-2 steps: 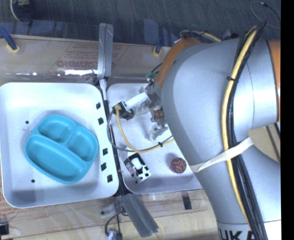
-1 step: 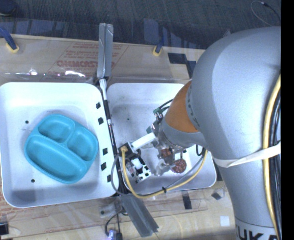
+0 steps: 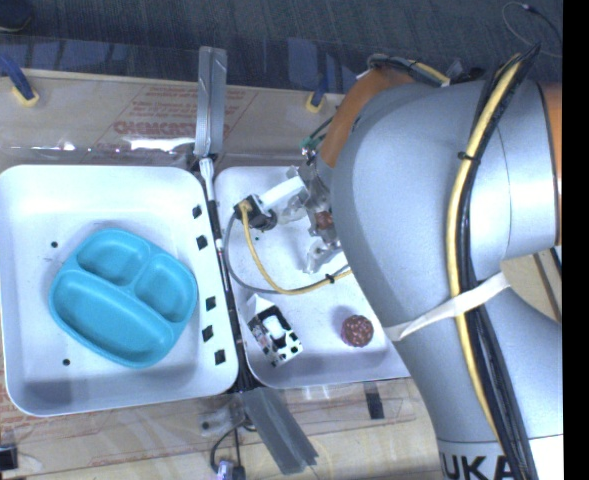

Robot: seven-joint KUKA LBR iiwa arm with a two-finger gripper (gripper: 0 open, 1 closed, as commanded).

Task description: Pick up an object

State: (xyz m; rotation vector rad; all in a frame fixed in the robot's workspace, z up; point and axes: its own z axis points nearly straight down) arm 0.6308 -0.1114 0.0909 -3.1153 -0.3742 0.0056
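The grey arm [image 3: 444, 228] reaches in over the right bin [image 3: 304, 368] and covers most of it. Its gripper [image 3: 319, 230] hangs low inside that bin, near the middle, with a yellow cable [image 3: 274, 286] looping from it toward the divider between the bins; whether the jaws are spread or closed I cannot tell (the wrist hides them). Toward the bin's near edge a small brown round object [image 3: 357, 331] lies just beside the arm, apart from the gripper. The left bin [image 3: 24, 268], beside the right bin, holds a blue divided plate [image 3: 124, 298].
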